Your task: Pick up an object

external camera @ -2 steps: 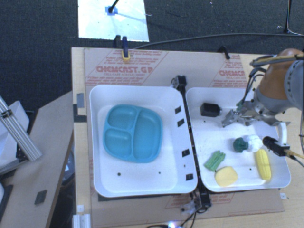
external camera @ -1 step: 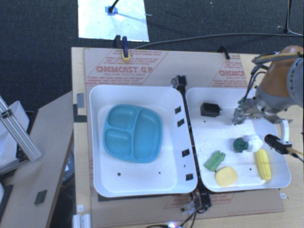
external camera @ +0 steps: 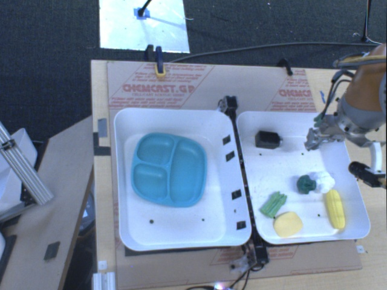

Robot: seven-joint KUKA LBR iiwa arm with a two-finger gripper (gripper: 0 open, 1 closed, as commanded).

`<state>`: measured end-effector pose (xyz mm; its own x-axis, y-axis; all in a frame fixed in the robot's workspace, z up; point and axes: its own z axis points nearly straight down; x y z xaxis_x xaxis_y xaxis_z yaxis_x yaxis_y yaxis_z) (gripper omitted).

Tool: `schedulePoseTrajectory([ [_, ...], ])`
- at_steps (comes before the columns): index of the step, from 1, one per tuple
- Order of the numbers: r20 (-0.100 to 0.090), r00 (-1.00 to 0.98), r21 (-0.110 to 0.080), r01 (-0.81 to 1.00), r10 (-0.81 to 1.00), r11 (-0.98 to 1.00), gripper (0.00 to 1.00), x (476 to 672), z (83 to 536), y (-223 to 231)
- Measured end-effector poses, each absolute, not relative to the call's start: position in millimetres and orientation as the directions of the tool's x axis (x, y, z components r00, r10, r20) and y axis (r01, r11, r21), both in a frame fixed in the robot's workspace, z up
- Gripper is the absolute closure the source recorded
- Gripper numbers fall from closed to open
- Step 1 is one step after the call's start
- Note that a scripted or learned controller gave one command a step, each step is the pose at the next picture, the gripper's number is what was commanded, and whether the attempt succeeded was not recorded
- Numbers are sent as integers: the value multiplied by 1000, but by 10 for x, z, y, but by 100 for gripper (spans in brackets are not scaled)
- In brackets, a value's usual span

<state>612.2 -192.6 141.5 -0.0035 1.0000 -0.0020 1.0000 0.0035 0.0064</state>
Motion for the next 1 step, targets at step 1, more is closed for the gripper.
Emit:
schedulePoseTrajectory([
  [1,-1,-6,5,1000,1000,6,100,6154,1856,-1887],
])
